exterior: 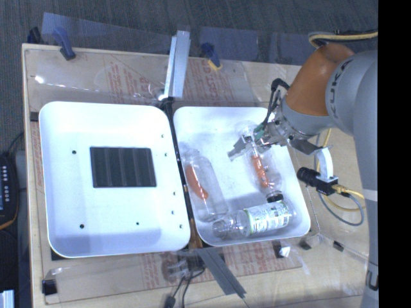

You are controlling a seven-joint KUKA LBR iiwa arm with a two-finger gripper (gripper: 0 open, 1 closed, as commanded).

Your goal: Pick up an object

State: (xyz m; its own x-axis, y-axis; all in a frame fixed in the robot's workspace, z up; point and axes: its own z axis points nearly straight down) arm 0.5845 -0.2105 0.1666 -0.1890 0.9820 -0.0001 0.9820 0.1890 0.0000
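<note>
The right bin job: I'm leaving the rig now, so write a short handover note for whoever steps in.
Gripper: low over the right bin, upper middle; nothing seen held.
Things: three clear bottles in the right bin. One with orange inside lies by the left wall, another with orange inside just below the gripper, a labelled one along the front wall.
Left bin: a dark ribbed panel.
Done: no pick seen.
Left: grasp and lift one object.

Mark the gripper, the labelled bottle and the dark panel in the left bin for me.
gripper (247, 141): camera view, midway between its fingertips.
labelled bottle (264, 219): camera view, on its label, near the right bin's front wall.
dark panel (122, 167): camera view, on the panel's centre.
</note>
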